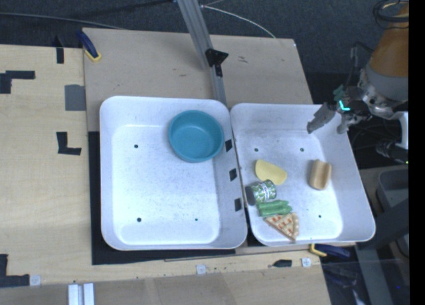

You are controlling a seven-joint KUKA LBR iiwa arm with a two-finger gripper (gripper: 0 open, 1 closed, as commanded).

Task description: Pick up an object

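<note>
From the camera view, the tool (330, 118) hangs over the top right edge of the right bin (352, 230). Its two fingers look apart and hold nothing. The tan block (320, 174) lies nearest, so next it must go down.

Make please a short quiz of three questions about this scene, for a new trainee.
1. True or false: the blue bowl sits in the left bin.
2. Which thing lies nearest the tool? A) tan block B) pizza slice C) small can
3. Fill in: the yellow piece lies in the ____ bin, just above the small can.

Key: 1 true; 2 A; 3 right.
</note>
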